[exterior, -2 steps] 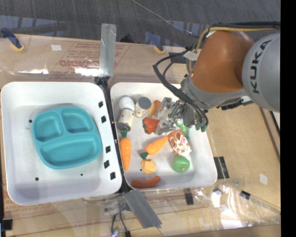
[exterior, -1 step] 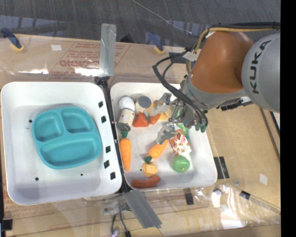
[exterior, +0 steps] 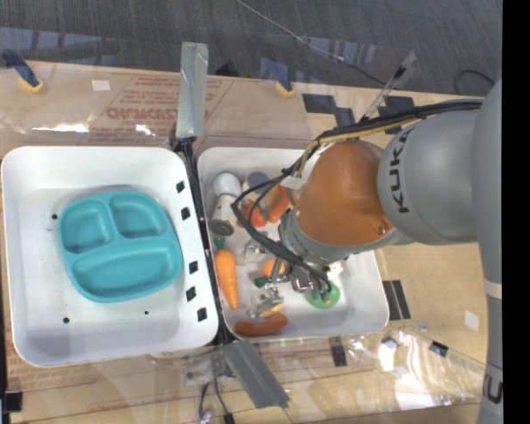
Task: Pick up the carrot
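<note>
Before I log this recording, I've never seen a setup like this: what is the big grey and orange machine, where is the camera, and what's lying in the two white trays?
The picture comes from one fixed camera above the bench, looking down at a slant. The grey and orange machine is a robot arm reaching in from the right over the right bin. Its gripper hangs low among small toy foods there; whether it holds anything cannot be told. The carrot, which it is meant to pick up, lies by that bin's left wall, apart from the gripper. A reddish sausage lies near the front edge. The left bin holds a teal divided plate.

glossy teal plastic tray (exterior: 119, 246), matt carrot (exterior: 227, 277)
</note>
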Robot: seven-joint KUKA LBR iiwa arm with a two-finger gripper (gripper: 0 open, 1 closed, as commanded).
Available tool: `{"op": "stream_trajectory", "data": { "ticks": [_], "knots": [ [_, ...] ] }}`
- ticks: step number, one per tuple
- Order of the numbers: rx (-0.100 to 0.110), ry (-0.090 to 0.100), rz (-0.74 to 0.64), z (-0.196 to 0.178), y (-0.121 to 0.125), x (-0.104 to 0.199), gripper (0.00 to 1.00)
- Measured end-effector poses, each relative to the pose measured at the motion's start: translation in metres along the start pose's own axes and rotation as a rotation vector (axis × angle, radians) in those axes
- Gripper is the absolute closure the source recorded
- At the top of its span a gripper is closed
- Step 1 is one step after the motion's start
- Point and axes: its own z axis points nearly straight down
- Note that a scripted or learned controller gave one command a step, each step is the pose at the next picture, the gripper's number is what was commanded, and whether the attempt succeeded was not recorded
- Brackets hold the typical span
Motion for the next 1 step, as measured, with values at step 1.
{"op": "stream_trajectory", "data": {
  "ticks": [1],
  "knots": [
    [0.001, -0.008, -0.008, -0.0133, 0.0014, -0.0033, 1.0]
  ]
}}
